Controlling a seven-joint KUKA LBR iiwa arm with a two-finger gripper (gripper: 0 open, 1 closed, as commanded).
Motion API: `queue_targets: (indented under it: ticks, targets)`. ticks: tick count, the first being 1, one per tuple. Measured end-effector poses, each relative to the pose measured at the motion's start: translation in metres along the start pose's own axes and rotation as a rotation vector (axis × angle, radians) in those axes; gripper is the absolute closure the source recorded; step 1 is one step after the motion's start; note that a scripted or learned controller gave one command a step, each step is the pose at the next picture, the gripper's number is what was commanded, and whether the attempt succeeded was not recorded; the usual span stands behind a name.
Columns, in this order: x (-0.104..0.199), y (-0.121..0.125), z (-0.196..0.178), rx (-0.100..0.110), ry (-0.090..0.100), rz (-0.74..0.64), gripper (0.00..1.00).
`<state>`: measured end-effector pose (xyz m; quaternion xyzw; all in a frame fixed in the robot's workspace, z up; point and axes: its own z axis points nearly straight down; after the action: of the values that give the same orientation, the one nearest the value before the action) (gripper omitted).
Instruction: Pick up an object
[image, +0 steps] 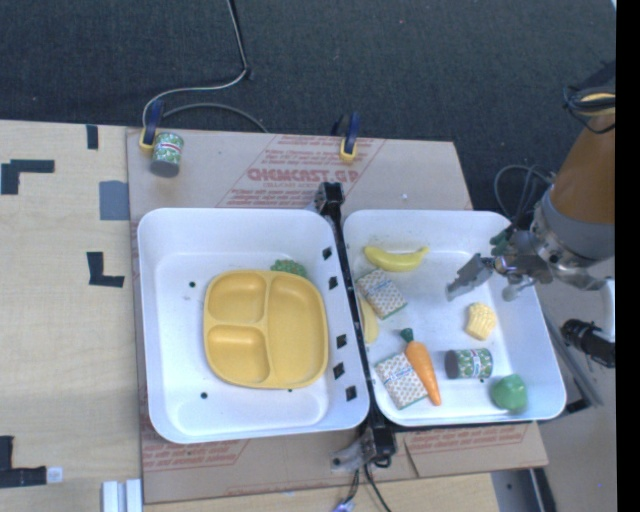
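The right bin (520, 225) holds a banana (395, 258), two patterned packets (383, 295) (400, 382), a carrot (422, 370), a yellow corn piece (481, 321), a small dark can (468, 363) lying on its side and a green object (509, 393). My gripper (490, 283) hangs over the right side of this bin, just above the corn piece and to the right of the banana. Its fingers are spread open, with nothing between them.
The left bin (160, 300) holds a yellow divided plate (266, 328) with a green item (290, 267) at its far edge. A small can (166, 153) stands on the cardboard behind the bins. Black clips sit along the wall between the bins.
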<state>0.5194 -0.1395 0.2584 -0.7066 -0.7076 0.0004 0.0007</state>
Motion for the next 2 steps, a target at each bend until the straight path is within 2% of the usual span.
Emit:
queue_targets:
  ticks: [1, 2]
  targets:
    - [-0.013, -0.017, 0.156, -0.004, -0.001, -0.001, 0.00]
    - [0.044, 0.041, 0.172, -0.006, -0.001, -0.002, 0.00]
